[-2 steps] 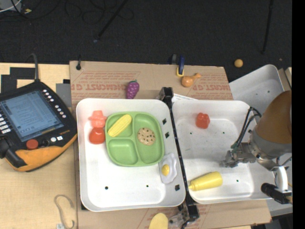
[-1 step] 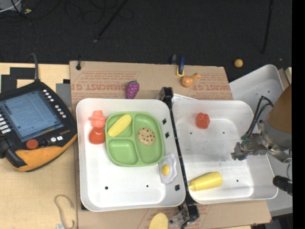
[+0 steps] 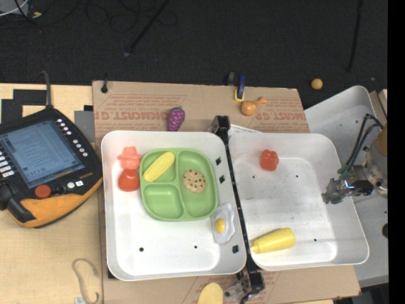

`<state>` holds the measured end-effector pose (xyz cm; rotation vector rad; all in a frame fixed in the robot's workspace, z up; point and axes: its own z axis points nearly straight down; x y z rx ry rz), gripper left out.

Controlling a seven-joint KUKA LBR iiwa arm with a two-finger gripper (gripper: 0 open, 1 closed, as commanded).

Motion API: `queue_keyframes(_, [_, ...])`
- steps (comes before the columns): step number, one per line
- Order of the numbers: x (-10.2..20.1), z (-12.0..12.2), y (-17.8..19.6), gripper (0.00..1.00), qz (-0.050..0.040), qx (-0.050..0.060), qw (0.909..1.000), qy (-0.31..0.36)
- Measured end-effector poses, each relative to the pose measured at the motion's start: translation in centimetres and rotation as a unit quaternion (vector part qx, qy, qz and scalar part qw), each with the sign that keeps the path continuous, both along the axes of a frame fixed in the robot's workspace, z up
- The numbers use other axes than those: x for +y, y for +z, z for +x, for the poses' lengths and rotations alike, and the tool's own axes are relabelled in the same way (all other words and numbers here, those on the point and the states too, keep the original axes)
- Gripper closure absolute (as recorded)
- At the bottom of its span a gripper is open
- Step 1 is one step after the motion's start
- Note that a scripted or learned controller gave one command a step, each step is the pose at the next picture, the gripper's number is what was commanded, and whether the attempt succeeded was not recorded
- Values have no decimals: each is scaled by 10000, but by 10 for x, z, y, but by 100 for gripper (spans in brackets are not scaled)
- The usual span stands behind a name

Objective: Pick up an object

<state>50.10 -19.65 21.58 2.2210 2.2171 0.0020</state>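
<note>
Bins: two; left bin, right bin.
Green tray: one, left bin, three compartments; one corn cob, one cookie.
Yellow bottle: one, right bin at 6 o'clock; long axis 3-to-9, slightly tilted, narrow end toward 9.
Red pepper: one, at 12.
Gripper: right rim at 3; finger spacing cannot be told.

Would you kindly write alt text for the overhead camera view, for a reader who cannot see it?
Two shallow white bins sit side by side: the left bin holds a green divided plastic tray with toy corn and a cookie; the right bin holds a red toy pepper and yellow plastic bottle. The grey gripper hovers at its right rim.
</note>
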Motion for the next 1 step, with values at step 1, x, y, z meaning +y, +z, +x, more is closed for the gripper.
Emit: queue_keyframes(1, [-2, 0, 12, 100, 9, 15, 10000, 4])
